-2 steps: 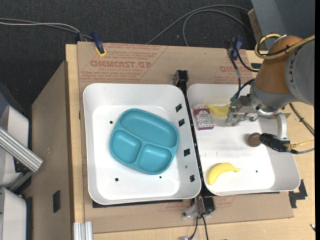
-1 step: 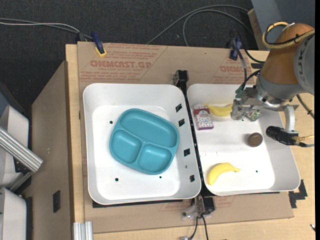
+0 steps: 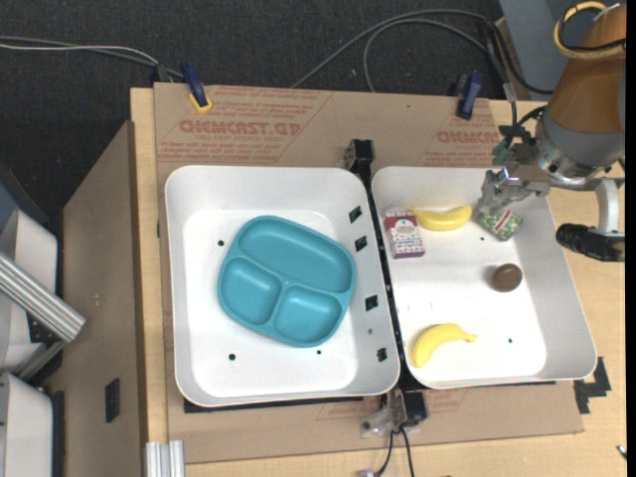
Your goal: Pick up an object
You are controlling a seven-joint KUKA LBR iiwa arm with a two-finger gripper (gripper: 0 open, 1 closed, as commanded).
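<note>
In the right bin (image 3: 556, 296) lie a yellow banana (image 3: 443, 218) near the back, a second banana (image 3: 438, 343) near the front, a small pink box (image 3: 404, 235) at the left wall, and a brown round object (image 3: 506, 277). A small green and white item (image 3: 504, 225) sits at the back right of that bin. My gripper (image 3: 495, 203) is right above this item and touches or nearly touches its top, with the grey and orange arm (image 3: 586, 78) rising behind it.
The left bin (image 3: 189, 266) holds a blue divided plate (image 3: 285, 279). A black clamp strip (image 3: 370, 266) runs between the two bins. Cables and blue clips lie along the back of the brown board (image 3: 298, 117).
</note>
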